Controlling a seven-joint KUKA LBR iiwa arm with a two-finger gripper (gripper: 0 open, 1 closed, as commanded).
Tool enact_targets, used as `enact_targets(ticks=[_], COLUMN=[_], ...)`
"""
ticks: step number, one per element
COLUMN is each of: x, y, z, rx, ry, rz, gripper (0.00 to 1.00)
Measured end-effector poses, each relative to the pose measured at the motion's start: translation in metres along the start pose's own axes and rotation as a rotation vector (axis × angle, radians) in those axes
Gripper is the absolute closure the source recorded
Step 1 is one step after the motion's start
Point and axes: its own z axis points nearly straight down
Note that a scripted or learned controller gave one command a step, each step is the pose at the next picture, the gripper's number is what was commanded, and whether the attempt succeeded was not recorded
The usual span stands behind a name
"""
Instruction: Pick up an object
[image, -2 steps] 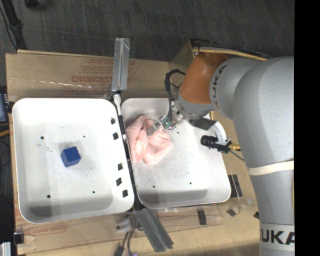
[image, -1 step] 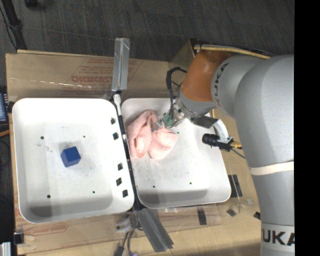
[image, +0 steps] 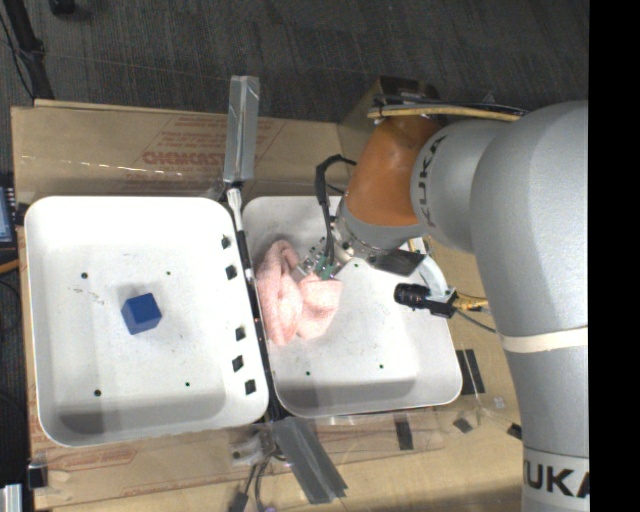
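white bins (image: 60, 300): 2 | blue cube (image: 141, 312): 1 | pink cloth (image: 290, 295): 1

Arm (image: 470, 190) over pink cloth (image: 292, 296)

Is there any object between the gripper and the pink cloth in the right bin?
Nothing visible stands between them. The gripper is low in the right bin, right at the upper edge of the pink cloth. The blue cube lies apart in the left bin.

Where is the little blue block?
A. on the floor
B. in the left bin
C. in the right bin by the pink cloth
B: the blue block sits alone in the left bin, while the pink cloth lies in the right bin.
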Motion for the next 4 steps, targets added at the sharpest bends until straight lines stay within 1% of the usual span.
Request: enact_targets(ticks=[1, 2, 3, 4], x=[-0.001, -0.001, -0.002, 0.006], y=[-0.001, 0.000, 0.000, 0.001], z=[-0.001, -0.011, -0.011, 0.004], rx=[0.000, 0.001, 0.001, -0.002], ry=[-0.002, -0.002, -0.003, -0.004], rz=[0.002, -0.003, -0.002, 0.205], gripper=[0.00, 1.00, 0.00, 0.00])
